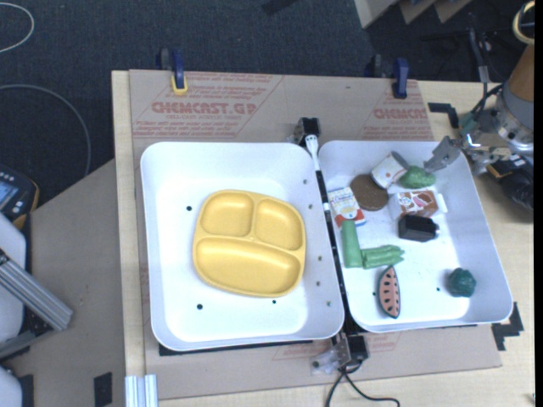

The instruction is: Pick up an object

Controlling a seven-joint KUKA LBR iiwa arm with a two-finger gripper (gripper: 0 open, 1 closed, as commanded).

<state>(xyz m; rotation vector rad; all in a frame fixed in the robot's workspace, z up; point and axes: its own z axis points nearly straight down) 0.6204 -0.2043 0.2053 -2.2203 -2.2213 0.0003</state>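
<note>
Green toy (417, 177) at 12 o'clock in right bin (484, 227), touching gripper (441, 153) tip. Finger opening: cannot tell. Step: approach/grasp. Next: straddle toy, close, lift clear of brown disc (370, 192).

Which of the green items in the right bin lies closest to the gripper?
The pale green lump at the bin's far edge, right beside the gripper; the L-shaped green piece and dark teal ball lie nearer the camera.
</note>
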